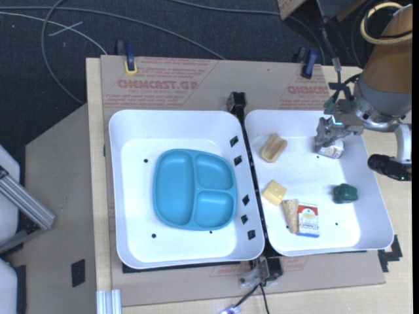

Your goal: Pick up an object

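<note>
Arm comes in from the right, claw down in the right bin near its top edge, right over a small white object and touching it; can't tell if the claw is open or closed. Same bin: tan chunk, yellow block, red and white pack beside a tan stick, dark green lump. Left bin holds a blue divided plate. Both bins sit on the table
</note>
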You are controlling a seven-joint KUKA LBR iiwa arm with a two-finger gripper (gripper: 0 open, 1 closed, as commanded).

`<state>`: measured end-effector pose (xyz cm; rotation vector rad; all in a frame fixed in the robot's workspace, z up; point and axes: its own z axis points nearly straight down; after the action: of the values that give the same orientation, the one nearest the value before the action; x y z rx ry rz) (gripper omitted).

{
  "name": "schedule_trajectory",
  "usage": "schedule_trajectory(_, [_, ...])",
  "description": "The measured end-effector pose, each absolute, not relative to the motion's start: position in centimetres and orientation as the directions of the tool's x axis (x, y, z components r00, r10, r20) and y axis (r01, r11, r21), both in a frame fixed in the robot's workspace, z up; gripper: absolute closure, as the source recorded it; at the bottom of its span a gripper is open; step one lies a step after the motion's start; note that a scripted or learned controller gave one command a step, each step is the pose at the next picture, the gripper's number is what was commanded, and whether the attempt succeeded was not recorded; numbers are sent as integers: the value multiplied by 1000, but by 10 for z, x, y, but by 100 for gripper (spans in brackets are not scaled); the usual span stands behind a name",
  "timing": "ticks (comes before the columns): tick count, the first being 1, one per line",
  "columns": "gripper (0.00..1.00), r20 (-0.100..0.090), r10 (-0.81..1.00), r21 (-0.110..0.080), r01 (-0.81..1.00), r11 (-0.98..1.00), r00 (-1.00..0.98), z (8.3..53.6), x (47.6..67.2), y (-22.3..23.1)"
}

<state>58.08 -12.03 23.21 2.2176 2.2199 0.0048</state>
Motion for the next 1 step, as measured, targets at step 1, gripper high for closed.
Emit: schedule_trajectory(1, [100,2,1000,-1,1000,3,-3,240,578,-62])
